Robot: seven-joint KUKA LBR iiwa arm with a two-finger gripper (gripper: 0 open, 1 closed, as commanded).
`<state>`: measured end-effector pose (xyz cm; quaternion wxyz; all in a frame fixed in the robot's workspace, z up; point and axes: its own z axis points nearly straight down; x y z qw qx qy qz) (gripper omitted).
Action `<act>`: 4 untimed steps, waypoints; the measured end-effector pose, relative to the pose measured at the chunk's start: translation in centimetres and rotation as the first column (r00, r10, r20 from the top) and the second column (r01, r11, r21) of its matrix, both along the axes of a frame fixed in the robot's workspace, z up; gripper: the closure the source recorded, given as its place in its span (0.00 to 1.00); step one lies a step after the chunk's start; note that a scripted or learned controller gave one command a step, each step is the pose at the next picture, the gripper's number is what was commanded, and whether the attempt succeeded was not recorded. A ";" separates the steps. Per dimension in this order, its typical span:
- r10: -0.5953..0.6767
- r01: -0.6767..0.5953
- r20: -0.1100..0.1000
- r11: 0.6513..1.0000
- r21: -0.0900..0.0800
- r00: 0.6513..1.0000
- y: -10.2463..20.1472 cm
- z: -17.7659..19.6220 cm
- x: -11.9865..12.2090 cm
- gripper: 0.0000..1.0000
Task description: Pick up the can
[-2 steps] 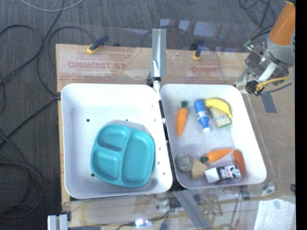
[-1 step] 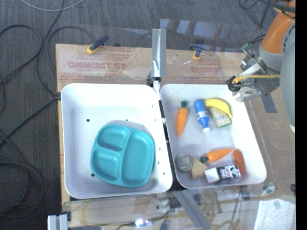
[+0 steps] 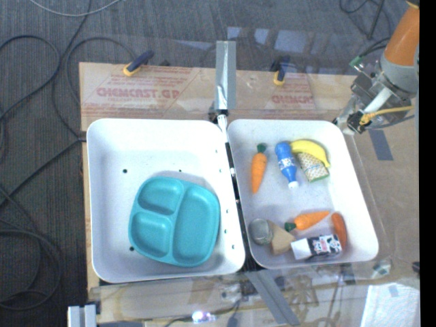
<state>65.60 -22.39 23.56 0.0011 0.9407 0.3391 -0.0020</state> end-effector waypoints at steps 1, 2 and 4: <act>-0.085 0.085 -0.001 0.996 0.004 0.996 0.8 1.7 -1.3 1.00; 0.587 -0.587 0.002 0.810 0.004 0.810 1.5 2.8 -1.4 1.00; 0.159 -0.159 -0.001 0.987 0.004 0.987 2.5 -0.3 1.2 1.00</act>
